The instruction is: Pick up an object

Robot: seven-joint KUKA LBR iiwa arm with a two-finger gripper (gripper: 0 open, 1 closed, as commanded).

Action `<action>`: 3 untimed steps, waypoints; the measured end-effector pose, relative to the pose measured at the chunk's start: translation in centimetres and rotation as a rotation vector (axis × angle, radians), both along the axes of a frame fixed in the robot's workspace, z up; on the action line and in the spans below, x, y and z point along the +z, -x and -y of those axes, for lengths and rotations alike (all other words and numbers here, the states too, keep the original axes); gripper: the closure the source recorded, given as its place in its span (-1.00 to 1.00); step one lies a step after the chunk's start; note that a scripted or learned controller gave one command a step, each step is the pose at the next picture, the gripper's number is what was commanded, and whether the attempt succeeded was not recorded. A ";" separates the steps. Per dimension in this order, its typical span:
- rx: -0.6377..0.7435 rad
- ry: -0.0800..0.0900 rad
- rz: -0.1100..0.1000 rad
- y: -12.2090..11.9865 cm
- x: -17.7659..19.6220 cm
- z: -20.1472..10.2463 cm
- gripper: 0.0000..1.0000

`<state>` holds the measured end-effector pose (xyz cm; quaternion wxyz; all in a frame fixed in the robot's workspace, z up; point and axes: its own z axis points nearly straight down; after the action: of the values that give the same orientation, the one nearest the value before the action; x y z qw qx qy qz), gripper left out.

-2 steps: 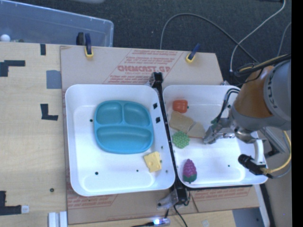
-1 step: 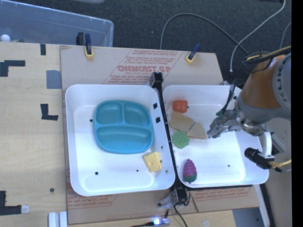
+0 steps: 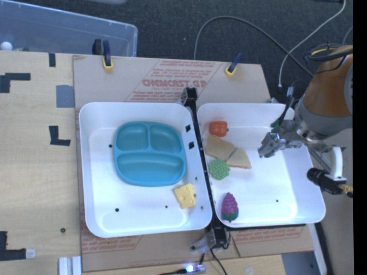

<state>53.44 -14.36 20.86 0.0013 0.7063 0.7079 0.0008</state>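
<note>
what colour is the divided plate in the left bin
Light blue; the plate shows clearly in the camera view.

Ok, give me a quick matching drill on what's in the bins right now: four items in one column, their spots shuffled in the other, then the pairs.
Items:
1. blue divided plate
2. yellow cheese wedge
3. orange toy
4. purple grapes

Places:
A. right bin, near its front edge
B. left bin, middle
C. right bin, far end beside the divider
D. left bin, front right part, just off the plate

Pairs: 1-B, 2-D, 3-C, 4-A
</note>
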 end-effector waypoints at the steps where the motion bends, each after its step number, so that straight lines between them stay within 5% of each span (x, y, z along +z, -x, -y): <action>1: -0.001 -0.001 -0.004 -0.1 1.4 0.0 1.00; 3: 0.003 -0.002 -0.005 -5.2 0.2 -9.4 1.00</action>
<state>58.66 -4.93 21.02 -0.0010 0.7051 0.7091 -0.0003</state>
